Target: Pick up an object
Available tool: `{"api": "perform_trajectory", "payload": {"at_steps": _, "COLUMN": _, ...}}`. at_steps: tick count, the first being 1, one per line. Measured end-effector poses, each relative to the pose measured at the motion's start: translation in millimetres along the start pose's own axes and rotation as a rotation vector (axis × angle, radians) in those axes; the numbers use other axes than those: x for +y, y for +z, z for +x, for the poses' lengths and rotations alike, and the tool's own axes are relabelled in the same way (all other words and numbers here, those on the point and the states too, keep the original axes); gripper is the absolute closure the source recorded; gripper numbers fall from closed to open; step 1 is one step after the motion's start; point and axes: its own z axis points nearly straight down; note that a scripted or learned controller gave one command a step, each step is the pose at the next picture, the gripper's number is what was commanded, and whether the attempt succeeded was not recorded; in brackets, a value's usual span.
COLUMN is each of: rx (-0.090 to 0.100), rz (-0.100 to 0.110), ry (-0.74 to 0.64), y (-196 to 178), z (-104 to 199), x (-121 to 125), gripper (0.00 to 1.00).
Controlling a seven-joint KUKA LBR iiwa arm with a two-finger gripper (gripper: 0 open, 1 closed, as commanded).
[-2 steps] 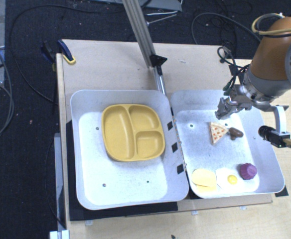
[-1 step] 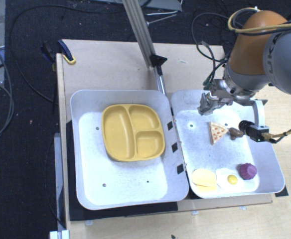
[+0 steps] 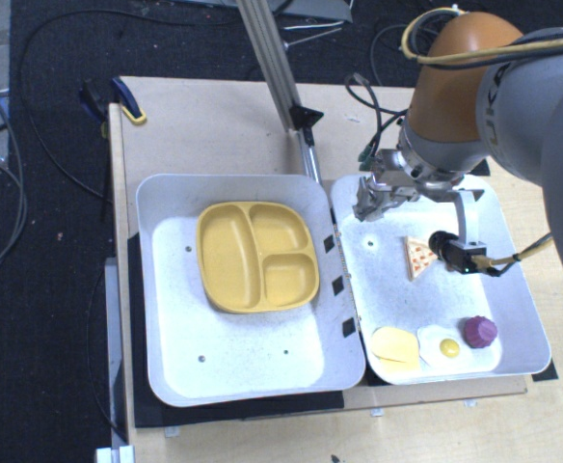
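Arm comes in from the right, gripper (image 3: 369,205) low over the far-left corner of the right bin (image 3: 388,292), just inside its rim. Can't tell from this angle whether the gripper is spread or pressed together, and I see nothing in it. Candidate objects are all in the right bin. The pizza slice (image 3: 418,257) is mid-bin, to the right of the gripper and nearer than it, apart from it, lying flat with its tip pointing near. Along the near edge there are three in a row: a pale yellow slab (image 3: 395,345) at left, a fried egg (image 3: 445,347) touching or just beside it, and a purple lump (image 3: 479,331) just right of the egg. That row is well apart from the gripper. The left bin (image 3: 233,360) holds one yellow divided tray (image 3: 258,256), sitting upright and roughly centred, slightly toward the far side, with three compartments and nothing in them that I can see. The bins sit side by side, with their inner rims touching or overlapping. On the bench (image 3: 195,123), a blue and yellow clamp (image 3: 127,102) is at the far-left corner, and a silver rail (image 3: 267,46) runs diagonally down to the gap between the bins.
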Motion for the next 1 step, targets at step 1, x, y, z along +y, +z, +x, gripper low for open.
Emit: {"api": "perform_trajectory", "payload": {"at_steps": 1, "rx": 0.000, "rz": 0.000, "ry": -0.001, "y": 0.5, "z": 63.6, "x": 5.8, "gripper": 1.00}}
